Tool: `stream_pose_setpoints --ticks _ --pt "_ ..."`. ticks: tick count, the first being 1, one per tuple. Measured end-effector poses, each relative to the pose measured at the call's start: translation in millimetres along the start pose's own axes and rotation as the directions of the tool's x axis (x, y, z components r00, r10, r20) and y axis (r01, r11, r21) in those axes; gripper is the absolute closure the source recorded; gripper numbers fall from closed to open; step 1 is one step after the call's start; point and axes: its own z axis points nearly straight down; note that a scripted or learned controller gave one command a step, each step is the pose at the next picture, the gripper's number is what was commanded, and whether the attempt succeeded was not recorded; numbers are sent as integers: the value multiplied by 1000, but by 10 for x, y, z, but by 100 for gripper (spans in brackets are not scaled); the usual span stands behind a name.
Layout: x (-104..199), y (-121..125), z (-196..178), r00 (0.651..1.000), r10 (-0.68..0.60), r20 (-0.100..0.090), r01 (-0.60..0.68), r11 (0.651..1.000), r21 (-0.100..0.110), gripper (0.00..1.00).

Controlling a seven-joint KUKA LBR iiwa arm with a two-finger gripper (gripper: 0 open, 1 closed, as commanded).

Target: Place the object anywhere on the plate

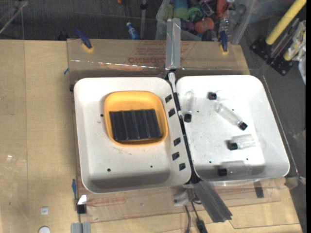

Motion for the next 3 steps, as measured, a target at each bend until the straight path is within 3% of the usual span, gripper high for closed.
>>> stream_pose_setpoints --ticks 1,2,3 --pt "-1 2 36 964 -265 -1 265 964 -2 100" --pt "-3 1 -118 812 -584 2 584 812 0 100" --pt "0 0 -113 582 -813 2 813 582 -1 100"
